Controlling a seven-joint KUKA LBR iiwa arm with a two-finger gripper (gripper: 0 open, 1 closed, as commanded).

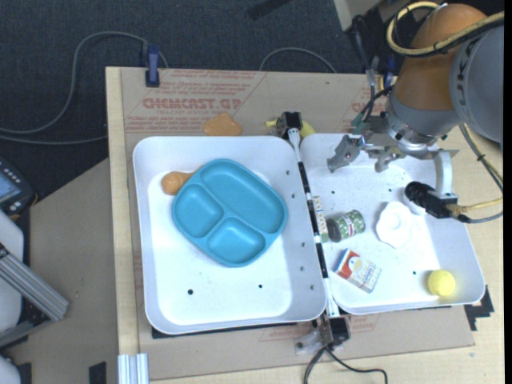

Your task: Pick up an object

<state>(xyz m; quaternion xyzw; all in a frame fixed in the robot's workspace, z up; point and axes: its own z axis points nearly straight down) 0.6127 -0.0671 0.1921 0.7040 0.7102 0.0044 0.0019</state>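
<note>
we look down at a slant on a bench with two shallow white bins side by side. the left bin [152, 238] holds a blue divided plate [229, 212], tilted at an angle, with a small orange object [172, 182] touching its upper left edge. the right bin [460, 250] holds several small things: a little green jar [346, 226] lying on its side near the divider, a white rounded object [394, 223] just to the right of it, a small red and white carton [358, 270] below them, and a yellow ball [441, 282] in the lower right corner. the arm [436, 62] reaches in from the right, and its gripper [364, 152] hangs over the upper part of the right bin, well apart from those objects. the two fingers are spread apart, and we see nothing between them. an orange lump [222, 125] rests on the bench beyond the left bin.
</note>
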